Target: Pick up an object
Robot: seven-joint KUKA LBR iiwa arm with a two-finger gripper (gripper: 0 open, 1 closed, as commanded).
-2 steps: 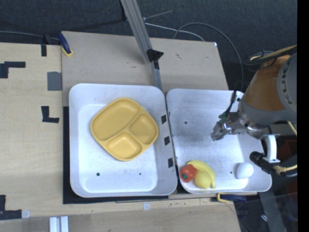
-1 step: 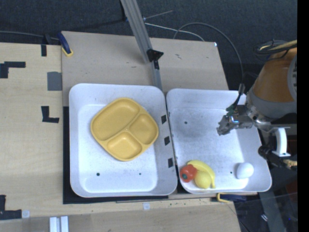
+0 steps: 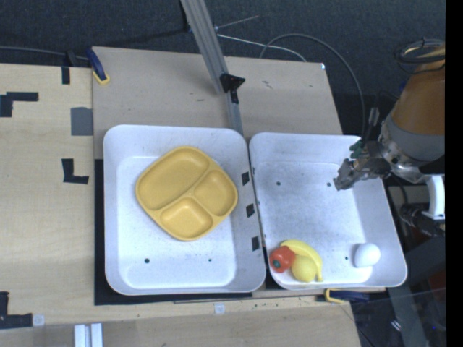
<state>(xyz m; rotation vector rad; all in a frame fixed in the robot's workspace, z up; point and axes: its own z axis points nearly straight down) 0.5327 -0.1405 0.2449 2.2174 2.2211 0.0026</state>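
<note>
A: Well, where are the things to pick?
B: In the right bin (image 3: 376, 215), along its near edge: a tomato (image 3: 281, 259) touching a banana (image 3: 304, 251) and a lemon (image 3: 306, 268), with a white ball (image 3: 366, 254) apart at the corner.
A: And the gripper (image 3: 346, 178)?
B: Above that bin's far right side, well apart from them; whether it is apart or together, I cannot tell.
A: Anything else?
B: A yellow divided plate (image 3: 187, 192) lies in the left bin (image 3: 116, 215).

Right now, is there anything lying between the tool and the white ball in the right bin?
No. The camera view shows bare bin floor between the tool and the white ball.
</note>
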